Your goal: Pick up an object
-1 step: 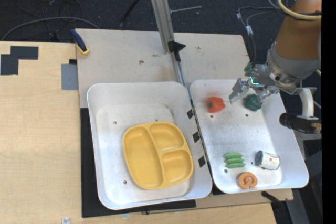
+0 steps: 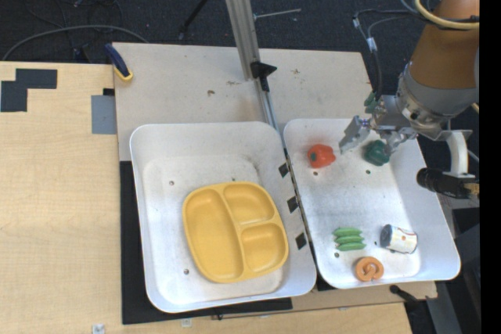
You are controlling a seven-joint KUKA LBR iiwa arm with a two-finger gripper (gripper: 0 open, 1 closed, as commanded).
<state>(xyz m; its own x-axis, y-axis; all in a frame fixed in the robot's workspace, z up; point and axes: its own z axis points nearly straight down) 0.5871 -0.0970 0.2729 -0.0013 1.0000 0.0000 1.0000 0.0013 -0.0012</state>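
Green and round, a small toy (image 2: 377,153) sits at the far end of the right bin (image 2: 427,262), right under the gripper (image 2: 374,135), whose fingers look spread and grip nothing. Nothing is lifted yet, so the pick is barely begun. A red toy (image 2: 320,156) lies just beside; a yellow tray (image 2: 235,231) fills the left bin (image 2: 156,168)

Yellow divided tray (image 2: 235,231) in white left bin (image 2: 156,168); red (image 2: 320,156), dark green (image 2: 377,153), bright green (image 2: 348,238), orange (image 2: 368,269) items in white right bin (image 2: 352,192).
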